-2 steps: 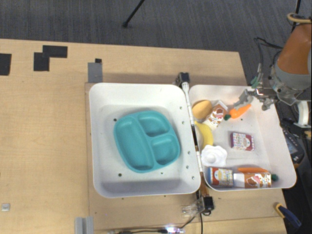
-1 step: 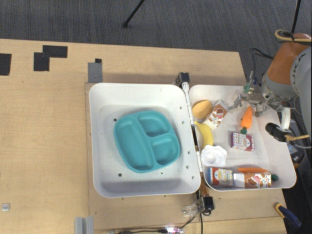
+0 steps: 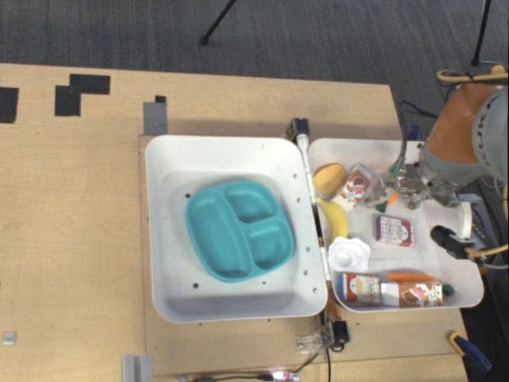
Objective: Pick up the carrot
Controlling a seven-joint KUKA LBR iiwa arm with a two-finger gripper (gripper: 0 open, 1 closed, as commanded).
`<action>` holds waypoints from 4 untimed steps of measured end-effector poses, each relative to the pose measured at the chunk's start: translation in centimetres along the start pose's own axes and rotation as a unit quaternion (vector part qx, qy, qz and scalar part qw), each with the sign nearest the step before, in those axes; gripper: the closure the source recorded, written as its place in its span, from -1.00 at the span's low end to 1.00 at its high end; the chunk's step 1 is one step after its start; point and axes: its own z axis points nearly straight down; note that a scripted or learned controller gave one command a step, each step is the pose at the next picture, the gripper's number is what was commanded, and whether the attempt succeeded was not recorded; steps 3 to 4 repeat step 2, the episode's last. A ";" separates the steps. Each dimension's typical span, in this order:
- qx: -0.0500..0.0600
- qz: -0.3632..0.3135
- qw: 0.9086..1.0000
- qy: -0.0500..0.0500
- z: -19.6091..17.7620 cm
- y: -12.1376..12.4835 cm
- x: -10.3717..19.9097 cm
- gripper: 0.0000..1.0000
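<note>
Carrot (image 3: 387, 203) just beside tool (image 3: 404, 188), right bin (image 3: 469, 289)

A: The arm (image 3: 477, 126) is cut off by the frame's right edge. The carrot (image 3: 413, 276) lies half hidden behind the bottle (image 3: 390, 290) along the right bin's (image 3: 362, 146) near rim.

B: Bottle label?

A: Too small to read.

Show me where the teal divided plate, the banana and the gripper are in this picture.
teal divided plate (image 3: 238, 229): camera view, on its central ridge.
banana (image 3: 337, 220): camera view, on its yellow middle.
gripper (image 3: 407, 191): camera view, midway between the fingertips.
</note>
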 end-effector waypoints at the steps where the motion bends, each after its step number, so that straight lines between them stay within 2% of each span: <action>1: -0.003 -0.001 1.000 -0.001 -1.3 0.3 0.0 1.00; 2: -0.005 -0.056 0.998 0.001 -8.3 4.5 7.7 1.00; 4: -0.005 -0.056 0.998 0.001 -8.3 4.5 7.7 1.00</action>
